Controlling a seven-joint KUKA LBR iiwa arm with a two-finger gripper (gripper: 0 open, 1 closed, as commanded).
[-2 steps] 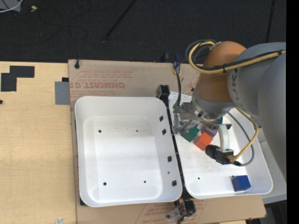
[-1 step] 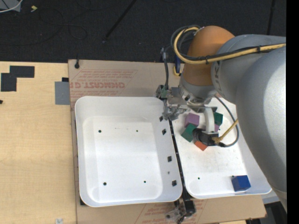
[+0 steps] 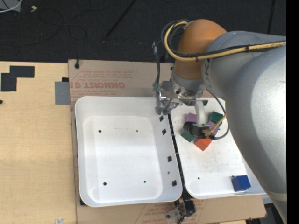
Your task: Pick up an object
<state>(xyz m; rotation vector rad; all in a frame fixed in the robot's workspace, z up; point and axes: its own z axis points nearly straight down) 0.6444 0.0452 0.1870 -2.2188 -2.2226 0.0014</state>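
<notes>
Two white bins sit on a wooden bench, dark floor behind; end effector state cannot be told.

blue block, orange block, white bins

A blue cube lies alone near the right bin's near right corner. Toward that bin's far end, small blocks cluster close together: orange-red block, dark green block, purple block, lighter green block.

Right bin partly under arm.
</notes>
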